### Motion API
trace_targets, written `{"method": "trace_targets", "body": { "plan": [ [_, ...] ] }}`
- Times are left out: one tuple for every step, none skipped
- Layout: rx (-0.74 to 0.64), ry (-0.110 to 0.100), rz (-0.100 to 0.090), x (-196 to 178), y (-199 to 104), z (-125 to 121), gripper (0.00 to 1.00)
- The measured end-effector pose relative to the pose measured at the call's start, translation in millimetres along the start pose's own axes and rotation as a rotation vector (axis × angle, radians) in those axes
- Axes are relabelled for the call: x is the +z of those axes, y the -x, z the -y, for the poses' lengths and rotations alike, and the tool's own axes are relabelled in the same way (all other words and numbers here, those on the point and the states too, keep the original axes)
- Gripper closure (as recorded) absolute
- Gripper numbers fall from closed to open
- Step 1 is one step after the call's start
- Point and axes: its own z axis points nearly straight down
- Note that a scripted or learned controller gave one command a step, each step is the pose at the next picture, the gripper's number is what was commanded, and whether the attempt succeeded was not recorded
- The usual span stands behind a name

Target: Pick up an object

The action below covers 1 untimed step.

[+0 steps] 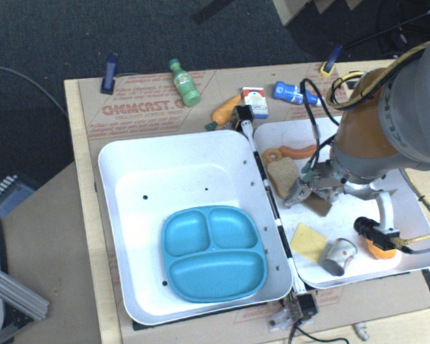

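The arm is reaching in from the right and hanging over the right bin (428, 260), with the gripper (311, 188) pointing down toward the bin's left half. Whether the gripper is released or clenched cannot be told from this view, and nothing is showing between its tips.

Several candidate objects are lying in the right bin. A brown slice of toy bread (282, 174) is lying flat just left of the gripper, close to the bin's left wall. A small dark brown piece (318, 204) is sitting just below the gripper, nearly touching it. An orange strip (292, 152) is lying above the bread. A yellow wedge (309, 241) and a grey metal cup (338, 255) are resting nearer the front wall, the cup on its side.

Handling judgement: the bread slice and the dark piece are probably light, rigid plastic. Both are lying low, so a grasp across the narrow edges is advisable; a flat top offers little purchase. The cup looks smooth and likely to roll, so it is the riskier choice.

The left bin (125, 176) is holding a blue divided plate (212, 255), well apart from the gripper.
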Motion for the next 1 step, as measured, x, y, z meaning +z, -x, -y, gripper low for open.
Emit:
{"method": "trace_targets", "body": {
  "plan": [
    [0.000,0.001,0.001,-9.8,0.0,-0.2,1.00]
  ]
}}
